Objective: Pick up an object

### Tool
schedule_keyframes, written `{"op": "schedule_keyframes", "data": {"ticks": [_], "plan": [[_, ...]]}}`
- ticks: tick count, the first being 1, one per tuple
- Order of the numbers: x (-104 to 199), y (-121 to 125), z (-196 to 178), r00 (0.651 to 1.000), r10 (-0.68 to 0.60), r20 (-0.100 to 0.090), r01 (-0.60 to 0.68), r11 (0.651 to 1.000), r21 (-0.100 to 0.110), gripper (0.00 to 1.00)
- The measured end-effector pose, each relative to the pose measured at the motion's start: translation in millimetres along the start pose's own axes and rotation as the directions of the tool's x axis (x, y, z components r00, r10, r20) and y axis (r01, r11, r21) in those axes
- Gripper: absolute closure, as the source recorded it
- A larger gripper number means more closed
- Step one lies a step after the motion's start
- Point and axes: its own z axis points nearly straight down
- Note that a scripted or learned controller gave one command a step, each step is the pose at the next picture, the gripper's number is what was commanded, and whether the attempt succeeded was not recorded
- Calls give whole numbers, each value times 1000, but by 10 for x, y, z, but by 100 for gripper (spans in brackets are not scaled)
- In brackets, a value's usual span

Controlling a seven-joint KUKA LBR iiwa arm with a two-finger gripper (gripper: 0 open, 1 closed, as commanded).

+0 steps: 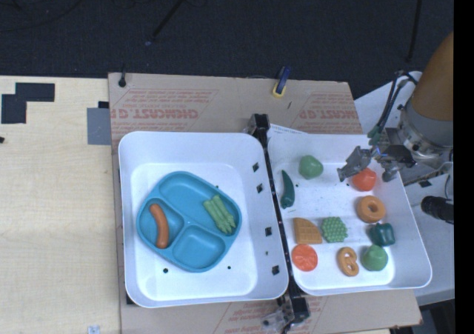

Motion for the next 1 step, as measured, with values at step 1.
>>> {"op": "schedule_keyframes", "data": {"ticks": [1], "plan": [[0, 20, -67, 1000, -2, 2, 2, 1000, -13, 0]]}}
